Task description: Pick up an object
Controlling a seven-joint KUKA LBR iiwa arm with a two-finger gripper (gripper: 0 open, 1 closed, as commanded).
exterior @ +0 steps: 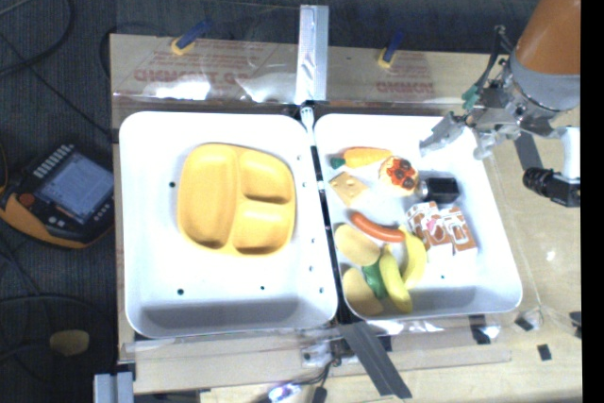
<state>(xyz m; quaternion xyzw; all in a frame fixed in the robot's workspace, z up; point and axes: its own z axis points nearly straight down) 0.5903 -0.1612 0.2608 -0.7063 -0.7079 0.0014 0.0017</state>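
One gripper (464, 133) above right bin's (491, 203) rim; finger state unclear; toy food (387, 231) untouched.

yellow tray (236, 198): left bin (151, 297) | toy food (382, 236): right bin (491, 269) | gripper (462, 135): above right bin's far edge

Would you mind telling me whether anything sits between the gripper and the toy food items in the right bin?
Nothing visible does. The gripper hangs over the right bin's upper right corner, with bare white floor between it and the nearest items, the black block and the small red-topped piece.
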